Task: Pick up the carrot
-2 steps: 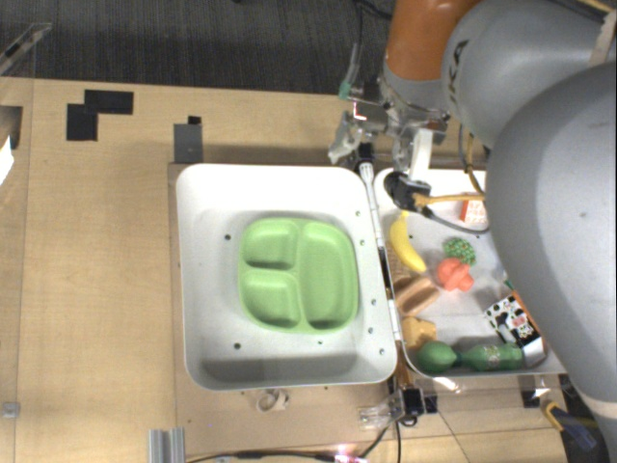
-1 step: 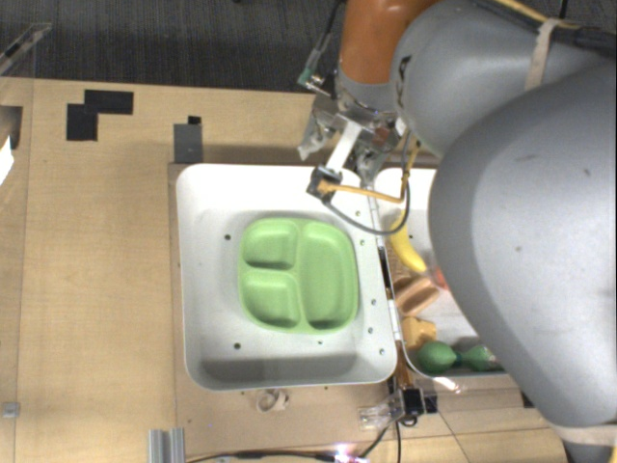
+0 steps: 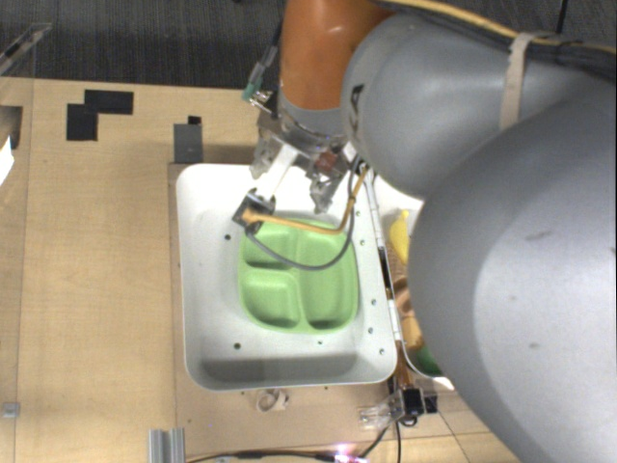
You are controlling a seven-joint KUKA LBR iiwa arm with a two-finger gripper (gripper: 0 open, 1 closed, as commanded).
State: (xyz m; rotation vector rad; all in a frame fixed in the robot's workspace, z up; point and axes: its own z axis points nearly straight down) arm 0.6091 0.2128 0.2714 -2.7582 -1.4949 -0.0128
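Camera view gives me little of the carrot (image 3: 412, 324). I take it to be the orange-brown piece in the right bin (image 3: 386, 205), lying along the wall it shares with the left bin (image 3: 207, 258), but my own arm covers most of it, so I cannot be sure. Just beyond it in the same bin is a yellow item (image 3: 398, 235), perhaps a banana, and something green (image 3: 430, 363) sits at the near end.

The green divided tray (image 3: 294, 283) sits in the middle of the left bin, with a thin cable (image 3: 307, 230) from my wrist draped across its far edge.

My end effector (image 3: 294, 177) hangs over the far part of the left bin, above the tray's back rim, so I judge it to be over the wrong bin for this pick. Its two fingers (image 3: 264, 158) stand apart with nothing between them, touching neither the tray nor the bin. The tan surface (image 3: 87, 287) around both bins carries a few dark markers (image 3: 96, 110).
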